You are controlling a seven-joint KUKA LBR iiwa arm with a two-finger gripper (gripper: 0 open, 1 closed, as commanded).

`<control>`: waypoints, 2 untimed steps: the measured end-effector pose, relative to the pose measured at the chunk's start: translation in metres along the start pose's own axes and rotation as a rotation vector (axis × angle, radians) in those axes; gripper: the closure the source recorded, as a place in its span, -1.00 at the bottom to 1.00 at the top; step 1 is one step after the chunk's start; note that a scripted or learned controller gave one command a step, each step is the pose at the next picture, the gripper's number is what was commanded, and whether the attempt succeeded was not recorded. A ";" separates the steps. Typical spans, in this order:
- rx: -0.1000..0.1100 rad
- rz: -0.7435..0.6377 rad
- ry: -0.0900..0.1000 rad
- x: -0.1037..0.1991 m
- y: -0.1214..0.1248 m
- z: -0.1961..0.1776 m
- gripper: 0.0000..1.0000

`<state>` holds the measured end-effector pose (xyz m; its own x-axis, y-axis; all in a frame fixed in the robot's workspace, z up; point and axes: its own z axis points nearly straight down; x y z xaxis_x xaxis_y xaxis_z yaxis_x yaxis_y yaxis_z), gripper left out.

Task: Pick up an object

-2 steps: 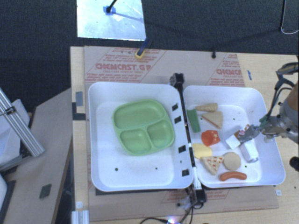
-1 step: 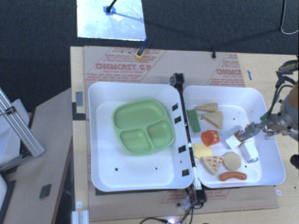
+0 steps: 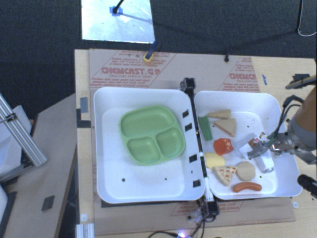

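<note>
Here the tool [image 3: 257, 150] is hovering low in the right bin [image 3: 270, 103], grip state unclear; toy foods lie beside it, the round cookie [image 3: 245, 171] nearest. Centring over it before descending seems wise.

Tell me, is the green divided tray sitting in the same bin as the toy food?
No, the green tray lies in the left bin; the toy food is in the right bin.

The two white bins [image 3: 148, 95] looked like smooth, glossy plastic; the green divided tray [image 3: 151, 135] was matt plastic. The bench board [image 3: 131, 68] seemed printed, cardboard-like, and the floor [image 3: 39, 33] dark rough carpet
</note>
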<state>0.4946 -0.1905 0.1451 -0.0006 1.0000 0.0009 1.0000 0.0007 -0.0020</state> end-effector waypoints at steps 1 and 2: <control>-0.020 0.002 -0.011 -0.002 0.000 0.038 -1.00; -0.021 0.004 -0.012 -0.008 0.007 0.048 -1.00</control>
<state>0.5010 -0.1986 0.0970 0.0032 0.9999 -0.0110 0.9998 -0.0030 0.0191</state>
